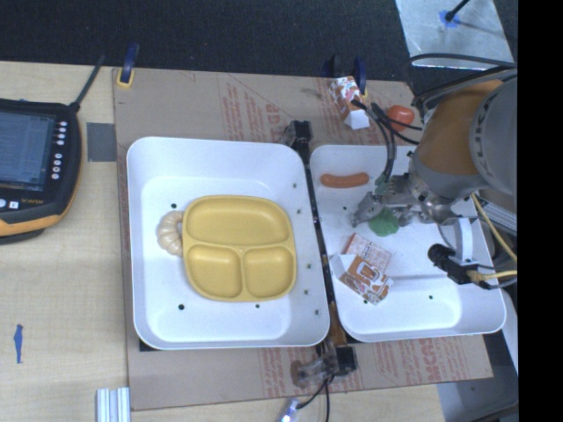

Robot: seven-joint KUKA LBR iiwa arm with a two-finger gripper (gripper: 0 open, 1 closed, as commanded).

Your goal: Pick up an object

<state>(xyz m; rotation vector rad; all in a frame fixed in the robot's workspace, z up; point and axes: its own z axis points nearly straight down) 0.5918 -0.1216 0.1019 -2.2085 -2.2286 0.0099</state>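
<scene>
My gripper (380,211) is low in the right bin (413,319), near its middle. A small green object (384,226) lies right at the fingertips, partly covered by them; whether it is between them I cannot make out. A red sausage (344,180) lies at the back left of that bin. A brown and white packet (364,267) rests in front of the gripper. In the left bin (220,323) a yellow divided tray (238,245) takes up the centre, with a beige ridged object (169,232) tucked against its left side.
A tablet-like pendant (35,165) sits on the bench at far left. A small printed packet (347,97) and a red item (401,112) lie on the cardboard behind the right bin. Clips hold the bins between them, front and back.
</scene>
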